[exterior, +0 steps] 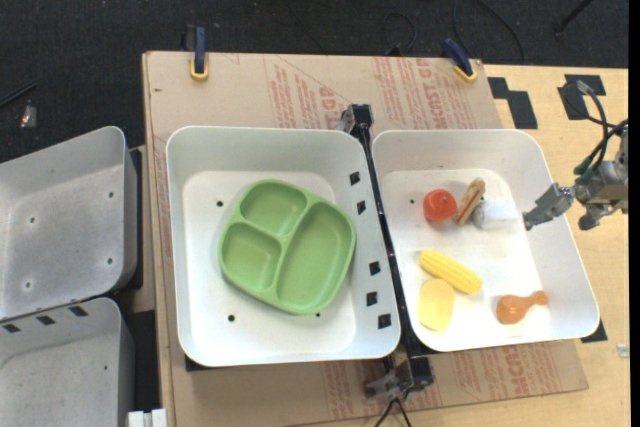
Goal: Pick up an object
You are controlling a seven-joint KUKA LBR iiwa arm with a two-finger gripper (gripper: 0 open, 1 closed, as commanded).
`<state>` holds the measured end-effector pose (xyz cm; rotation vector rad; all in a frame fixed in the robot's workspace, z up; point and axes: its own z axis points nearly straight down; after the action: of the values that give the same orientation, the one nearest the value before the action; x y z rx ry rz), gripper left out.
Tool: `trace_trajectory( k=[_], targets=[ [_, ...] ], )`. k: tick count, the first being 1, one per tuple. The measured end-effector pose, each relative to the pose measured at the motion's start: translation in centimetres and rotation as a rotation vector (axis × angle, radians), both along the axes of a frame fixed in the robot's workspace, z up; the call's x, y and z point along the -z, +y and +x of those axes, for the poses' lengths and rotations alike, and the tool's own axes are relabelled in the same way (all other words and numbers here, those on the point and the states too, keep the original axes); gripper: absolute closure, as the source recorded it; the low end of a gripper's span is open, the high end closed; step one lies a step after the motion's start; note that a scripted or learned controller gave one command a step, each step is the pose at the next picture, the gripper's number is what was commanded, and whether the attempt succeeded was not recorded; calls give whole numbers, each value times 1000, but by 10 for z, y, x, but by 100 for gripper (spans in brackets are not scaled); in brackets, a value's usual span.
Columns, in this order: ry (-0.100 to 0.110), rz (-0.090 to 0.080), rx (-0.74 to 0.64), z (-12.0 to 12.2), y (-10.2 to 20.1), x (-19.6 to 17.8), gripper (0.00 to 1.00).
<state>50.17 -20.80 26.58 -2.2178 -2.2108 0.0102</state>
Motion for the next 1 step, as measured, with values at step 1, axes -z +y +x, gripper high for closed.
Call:
trace_trajectory(
  k=[1],
  targets=[
    [-11,-3,-4,2,1,-6,0]
  ],
)
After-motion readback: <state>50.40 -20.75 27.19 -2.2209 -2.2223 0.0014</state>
